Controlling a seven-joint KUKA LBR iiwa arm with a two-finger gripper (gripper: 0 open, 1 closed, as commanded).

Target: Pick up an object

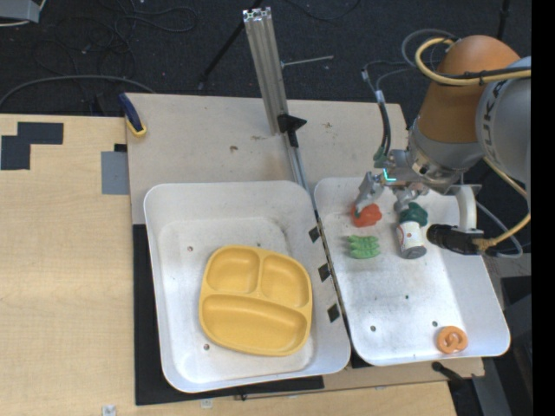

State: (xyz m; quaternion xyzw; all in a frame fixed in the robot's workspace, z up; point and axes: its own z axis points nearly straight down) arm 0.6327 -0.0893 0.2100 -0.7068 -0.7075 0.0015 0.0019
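Red small plastic toy [368, 215] lies near the far edge of the right white shallow bin [473, 319], toward its far left corner, and the gripper [388, 191] hangs directly over it; whether the pincer is spread or closed I cannot tell from this slant. It looks light, rigid and smooth, probably a little slippery, so a grip across its narrow middle seems safest. Just beside it toward the near edge sits a green ridged toy [364, 247], and to its right a white cylinder with a dark green cap [411, 232]. An orange ring-shaped toy [451, 340] rests in the near right corner. The left white shallow bin [173, 232] carries a yellow divided plastic plate [256, 300]
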